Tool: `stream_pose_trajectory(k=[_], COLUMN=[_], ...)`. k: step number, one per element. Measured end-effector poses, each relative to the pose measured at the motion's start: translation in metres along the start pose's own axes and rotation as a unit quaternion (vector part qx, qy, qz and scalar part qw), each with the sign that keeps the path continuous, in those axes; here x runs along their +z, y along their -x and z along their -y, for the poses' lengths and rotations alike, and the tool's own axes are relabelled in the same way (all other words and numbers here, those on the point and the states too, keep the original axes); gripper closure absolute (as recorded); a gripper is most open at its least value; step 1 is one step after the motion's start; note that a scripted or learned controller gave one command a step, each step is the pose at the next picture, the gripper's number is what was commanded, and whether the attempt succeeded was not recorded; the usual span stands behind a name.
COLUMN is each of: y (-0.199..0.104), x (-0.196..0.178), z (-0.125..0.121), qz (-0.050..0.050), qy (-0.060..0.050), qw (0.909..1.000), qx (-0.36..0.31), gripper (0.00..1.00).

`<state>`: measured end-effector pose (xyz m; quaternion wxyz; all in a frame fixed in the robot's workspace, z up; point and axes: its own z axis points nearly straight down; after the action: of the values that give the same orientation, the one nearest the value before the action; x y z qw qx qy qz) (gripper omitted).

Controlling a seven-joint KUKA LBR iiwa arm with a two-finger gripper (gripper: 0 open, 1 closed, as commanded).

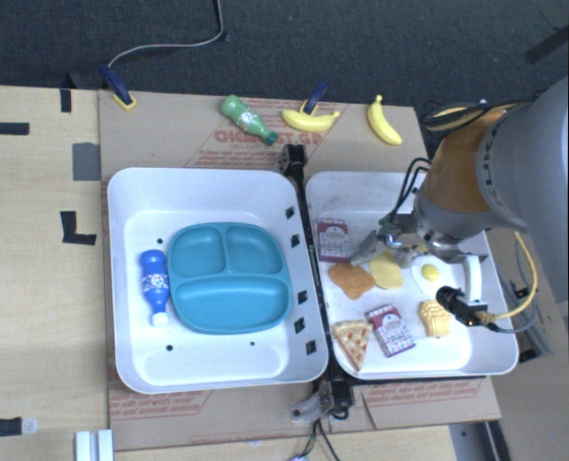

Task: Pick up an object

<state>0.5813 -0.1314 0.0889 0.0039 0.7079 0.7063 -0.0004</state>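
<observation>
1. The grey arm with the orange band (pixel 462 176) was seen reaching in from the right, bent low over the right shallow white bin (pixel 491 358).
2. The two-finger gripper (pixel 381 243) was found down among the toy food, just beside a pale yellow rounded piece (pixel 387 274); whether it was released or clenched could not be told, and nothing was seen between its tips.
3. A small red-and-white carton (pixel 333 239) was noted near the bin's left wall, with an orange-brown bread-like piece (pixel 351 279) just below it.
4. A second red-and-white carton (pixel 390 329) was spotted tilted near the front, beside a triangular pizza slice (pixel 352 342).
5. A fried egg, white with a yellow yolk (pixel 429 274), and a yellow ridged toy (pixel 435 318) were seen toward the right side.
6. In the left white bin (pixel 131 353), a blue three-compartment plastic tray (pixel 230 278) was observed, with a blue bottle with a white cap (pixel 154 285) lying just to its left.
7. Beyond the bins, on the cardboard, a green bottle (pixel 248 119) and two yellow bananas (pixel 309 119) (pixel 383 123) were noted.
</observation>
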Motion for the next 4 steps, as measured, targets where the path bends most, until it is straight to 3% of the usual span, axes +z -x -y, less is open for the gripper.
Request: stream_pose_trajectory(k=[1, 2, 3, 4], y=[-0.001, -0.001, -0.032, -0.011], x=[-0.009, -0.009, 0.0, 0.001], z=[0.0, 0.0, 0.019, 0.086], qz=[-0.001, -0.001, 0.0, -0.002], qy=[0.0, 0.0, 0.002, 0.001], qw=[1.0, 1.0, 1.0, 1.0], qx=[-0.001, -0.001, 0.0, 0.0], gripper=[1.0, 0.0, 0.0, 0.0])
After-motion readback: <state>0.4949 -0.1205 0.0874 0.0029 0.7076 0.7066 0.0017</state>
